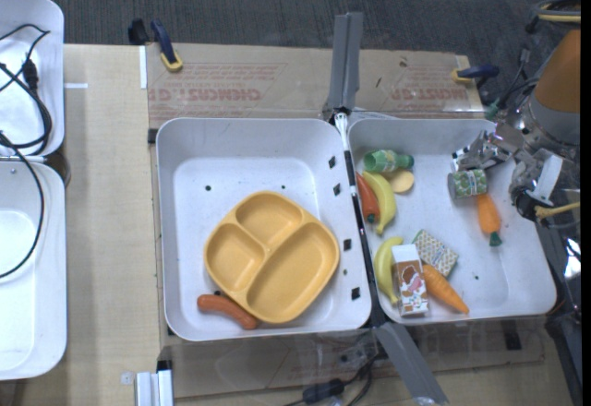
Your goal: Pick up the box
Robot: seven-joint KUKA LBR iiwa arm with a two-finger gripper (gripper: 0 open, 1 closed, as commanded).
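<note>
The box (410, 280) lies in the lower middle of the right bin (517, 303), close to that bin's front wall, while the gripper (480, 153) hangs near the upper right of the same bin, so the box sits down and to the left of it in the frame, well apart. The gripper appears to sit just above a small green-and-white can (468, 183), and whether it is open, closed or gripping anything cannot be told from this slanted view, since the metal parts there blur together. The box is a small carton, white at its upper end and brown-red over most of its face with a printed picture; its long axis runs nearly up and down the frame, tilted only slightly. It is hemmed in: a yellow banana (385, 268) lies just beside its left edge, an orange carrot (444, 290) lies touching or nearly touching its right side, and a patterned flat packet (434, 253) rests just above and right of it. A grasp would probably have to close across the short width, where the neighbours leave little room.
</note>
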